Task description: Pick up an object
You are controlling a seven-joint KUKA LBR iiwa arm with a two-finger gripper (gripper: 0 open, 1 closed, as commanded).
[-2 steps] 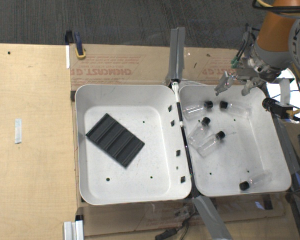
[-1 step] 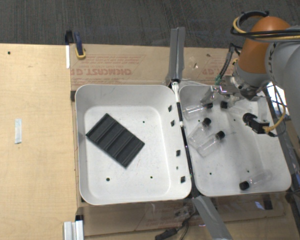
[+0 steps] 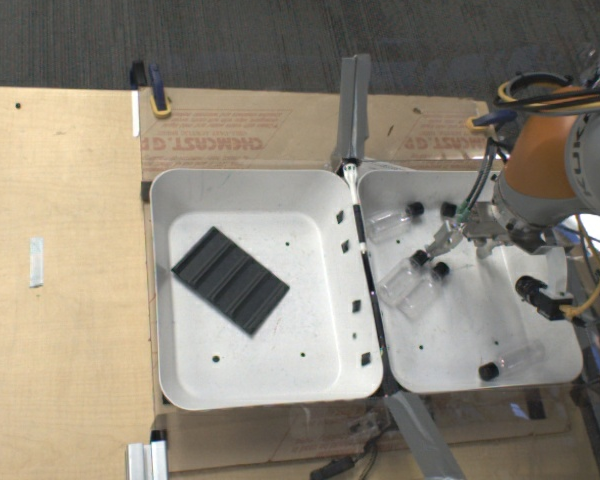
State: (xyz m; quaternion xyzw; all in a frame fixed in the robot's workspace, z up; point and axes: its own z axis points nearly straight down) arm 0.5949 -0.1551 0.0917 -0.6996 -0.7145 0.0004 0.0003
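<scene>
Grey arm (image 3: 590,158), orange band, yellow and blue cables, seemingly metallic pincer (image 3: 458,236)

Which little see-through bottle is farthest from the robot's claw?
The bottle at the right bin's front edge. The others lie up near the gripper.

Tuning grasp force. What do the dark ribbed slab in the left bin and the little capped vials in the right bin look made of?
Dark ribbed slab: looks like matte charcoal plastic or rubber; parallel grooves, no glare. Which one, can't tell.
Capped vials, e.g. one: clear, glossy plastic or glass; the white bin shows through, faint highlights. Black caps look like matte plastic.
</scene>
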